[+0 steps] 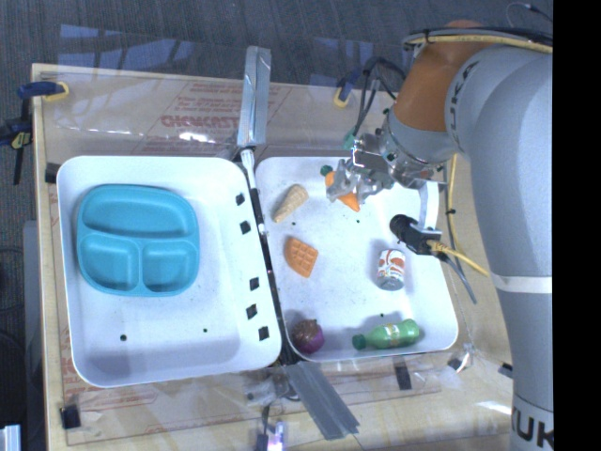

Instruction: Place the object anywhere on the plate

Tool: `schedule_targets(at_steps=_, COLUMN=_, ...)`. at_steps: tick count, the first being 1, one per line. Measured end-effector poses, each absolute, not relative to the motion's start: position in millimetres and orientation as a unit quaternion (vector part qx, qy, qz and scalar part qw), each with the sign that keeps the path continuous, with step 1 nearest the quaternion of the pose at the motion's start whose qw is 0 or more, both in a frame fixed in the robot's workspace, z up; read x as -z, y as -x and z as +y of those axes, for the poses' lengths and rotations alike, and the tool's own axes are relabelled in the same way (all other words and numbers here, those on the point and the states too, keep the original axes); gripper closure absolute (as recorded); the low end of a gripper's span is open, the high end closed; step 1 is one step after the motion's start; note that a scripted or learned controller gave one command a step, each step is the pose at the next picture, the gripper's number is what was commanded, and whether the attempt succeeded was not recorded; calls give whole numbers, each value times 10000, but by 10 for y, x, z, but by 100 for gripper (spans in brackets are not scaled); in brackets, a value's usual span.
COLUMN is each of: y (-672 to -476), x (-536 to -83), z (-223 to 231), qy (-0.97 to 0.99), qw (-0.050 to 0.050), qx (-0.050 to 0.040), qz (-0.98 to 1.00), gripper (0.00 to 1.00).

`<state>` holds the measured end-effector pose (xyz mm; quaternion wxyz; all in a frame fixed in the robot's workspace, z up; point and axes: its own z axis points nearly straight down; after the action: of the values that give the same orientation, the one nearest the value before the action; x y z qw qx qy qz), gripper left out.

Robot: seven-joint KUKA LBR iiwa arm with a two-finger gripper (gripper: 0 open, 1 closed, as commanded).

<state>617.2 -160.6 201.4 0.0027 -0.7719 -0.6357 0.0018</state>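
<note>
I see the blue plate (137,240) in the left bin (84,350), near its left wall, with bare white floor to its right and below. In the right bin (437,294), a cone (289,202), waffle (300,256), onion (307,334), bottle (387,334) and can (392,268) ring open floor. At the top edge, the gripper (349,188) has closed its fingers on the carrot (346,195): orange, green-topped, its long axis slanting, tip pointing down-right.

The sectioned blue plastic plate (136,239) looks smooth and matt; the two shallow white plastic bins (94,346) show a slight sheen.
</note>
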Motion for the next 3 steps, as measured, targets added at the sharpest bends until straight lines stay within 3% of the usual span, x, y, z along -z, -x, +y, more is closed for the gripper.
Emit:
schedule_targets(at_steps=1, y=-6163, x=-1904, z=-602, qy=8027, qw=28, qx=-22, qz=-5963, gripper=100)
schedule_targets(at_steps=2, y=-6417, x=-1912, z=50, qy=7577, qw=14, qx=-13, qz=-6526, gripper=100)
schedule_targets(at_steps=3, y=-6286, x=-1908, z=703, qy=6485, qw=23, qx=-24, qz=-7612, gripper=100)
